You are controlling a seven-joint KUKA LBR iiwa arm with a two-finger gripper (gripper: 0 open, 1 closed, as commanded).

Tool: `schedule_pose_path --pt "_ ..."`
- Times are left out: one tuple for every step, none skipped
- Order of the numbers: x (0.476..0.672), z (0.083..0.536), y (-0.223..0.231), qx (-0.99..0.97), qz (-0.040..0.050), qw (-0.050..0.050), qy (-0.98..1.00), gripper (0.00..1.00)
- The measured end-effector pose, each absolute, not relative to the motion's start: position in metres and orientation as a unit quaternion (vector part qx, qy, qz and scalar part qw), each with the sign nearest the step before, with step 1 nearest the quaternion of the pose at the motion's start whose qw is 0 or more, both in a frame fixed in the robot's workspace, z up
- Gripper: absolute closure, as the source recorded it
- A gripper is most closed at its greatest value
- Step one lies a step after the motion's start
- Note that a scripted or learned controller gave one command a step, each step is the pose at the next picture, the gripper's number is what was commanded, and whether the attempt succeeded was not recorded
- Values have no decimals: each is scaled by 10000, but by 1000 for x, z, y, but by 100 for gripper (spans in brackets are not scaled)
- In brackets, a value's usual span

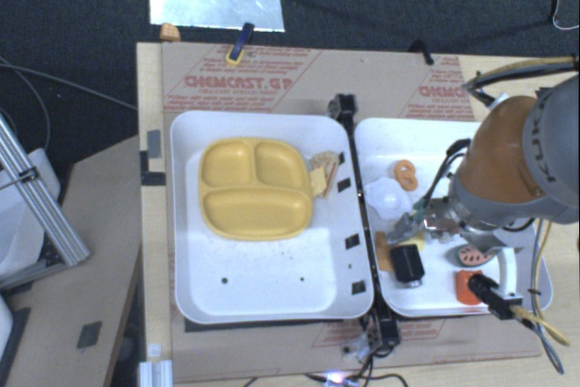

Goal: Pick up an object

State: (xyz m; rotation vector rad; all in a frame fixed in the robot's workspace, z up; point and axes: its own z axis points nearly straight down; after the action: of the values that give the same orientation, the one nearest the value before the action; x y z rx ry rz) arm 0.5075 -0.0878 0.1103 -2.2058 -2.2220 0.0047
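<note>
Grey KUKA arm with an orange band

The arm [535, 159] has rounded grey casings and a broad, glossy orange band above the wrist. Black and yellow cables loop along its upper side. The tool [410, 231] is small, dark metal with greenish fittings.

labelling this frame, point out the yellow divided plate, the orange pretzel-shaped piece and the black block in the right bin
yellow divided plate [254, 188], camera view, centre ridge.
orange pretzel-shaped piece [405, 174], camera view, its middle.
black block [407, 265], camera view, top face.
</note>
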Motion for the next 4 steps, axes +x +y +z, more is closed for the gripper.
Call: schedule_pose_path --pt "512 126 -92 -7062 -14 -16 -7080 100" --pt "512 126 -92 -7062 -14 -13 -7080 0" --pt "537 188 -70 -7047 -24 -28 -7095 0" --pt "512 81 -83 -7081 -9 7 -7061 0"
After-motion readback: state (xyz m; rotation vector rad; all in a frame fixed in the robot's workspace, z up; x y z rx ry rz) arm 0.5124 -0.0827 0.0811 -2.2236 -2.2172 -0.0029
